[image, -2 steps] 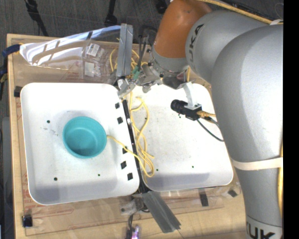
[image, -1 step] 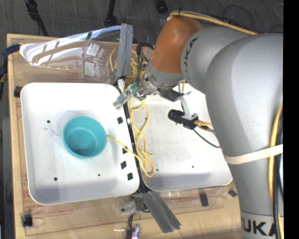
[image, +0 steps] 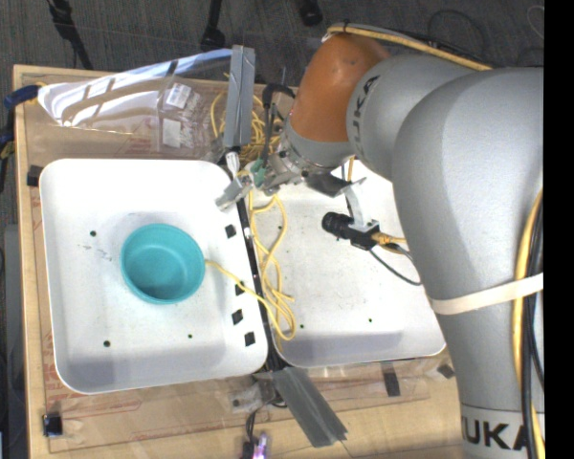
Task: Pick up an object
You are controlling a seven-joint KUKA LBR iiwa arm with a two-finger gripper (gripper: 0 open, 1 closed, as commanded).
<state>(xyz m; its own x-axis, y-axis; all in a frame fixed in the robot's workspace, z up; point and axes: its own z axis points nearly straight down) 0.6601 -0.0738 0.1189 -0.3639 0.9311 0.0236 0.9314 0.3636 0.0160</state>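
A teal bowl (image: pixel 163 263) sits upright in the middle of the left white bin (image: pixel 77 352). My gripper (image: pixel 244 185) hangs over the far end of the ridge between the two bins, up and to the right of the bowl and apart from it. I see nothing held in it. The grey arm with its orange band (image: pixel 330 89) reaches in from the right and hides much of the right bin (image: pixel 364 347).
A crumpled clear plastic sheet (image: pixel 124 103) lies on the bench behind the left bin. A grey metal bar (image: pixel 237 94) stands at the back between the bins. Small black tabs (image: pixel 237 316) line the ridge between them.
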